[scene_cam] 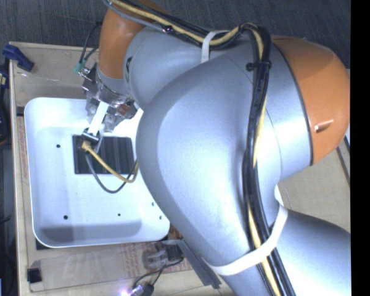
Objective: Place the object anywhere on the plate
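One blue clamp (17, 55) sits at the far-left upper corner of the wooden bench (80, 269), close to the bench's edge. Just right of it and lower down lies a shallow white bin (55, 190), its rounded rim resting on the bench and its floor marked by a few small dark dots.

On the bin's floor, in its upper middle part, a black ribbed slab (108, 156) lies flat, a dark rectangle with fine parallel grooves. It is the one loose thing I can make out in the bin. I cannot tell whether it is the task's object or the plate.

Directly above the slab's upper edge hangs the gripper (106, 115), over the bin's upper rim and tilted toward the slab. Whether it is spread or pressed together cannot be told from this angle, and nothing can be seen pinched in it.

Above the gripper comes the orange band (117, 39), and from there the grey arm (216, 165) swells rightward, covering the bin's right side and most of the bench. A second orange cover (314, 103) caps the arm near the right.
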Robot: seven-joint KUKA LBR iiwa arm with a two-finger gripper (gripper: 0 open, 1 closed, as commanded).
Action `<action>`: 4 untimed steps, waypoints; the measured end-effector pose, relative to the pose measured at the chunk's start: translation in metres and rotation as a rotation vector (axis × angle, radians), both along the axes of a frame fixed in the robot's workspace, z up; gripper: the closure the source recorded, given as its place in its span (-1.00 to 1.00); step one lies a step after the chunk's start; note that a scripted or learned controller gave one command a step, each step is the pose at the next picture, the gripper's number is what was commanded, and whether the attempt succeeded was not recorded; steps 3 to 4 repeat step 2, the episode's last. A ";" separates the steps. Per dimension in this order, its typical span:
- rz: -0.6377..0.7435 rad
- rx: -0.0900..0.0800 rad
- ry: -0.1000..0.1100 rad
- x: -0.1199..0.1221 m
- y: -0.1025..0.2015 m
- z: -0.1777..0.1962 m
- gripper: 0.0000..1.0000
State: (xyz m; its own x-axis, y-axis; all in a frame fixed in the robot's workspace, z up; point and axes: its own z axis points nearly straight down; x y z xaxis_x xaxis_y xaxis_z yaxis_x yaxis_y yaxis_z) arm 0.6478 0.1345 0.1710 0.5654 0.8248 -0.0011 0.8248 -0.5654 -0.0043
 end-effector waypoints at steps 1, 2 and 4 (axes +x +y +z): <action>0.508 0.001 -0.002 0.008 0.066 0.050 1.00; 0.519 0.005 0.001 0.007 0.070 0.059 1.00; 0.519 0.005 0.001 0.007 0.070 0.059 1.00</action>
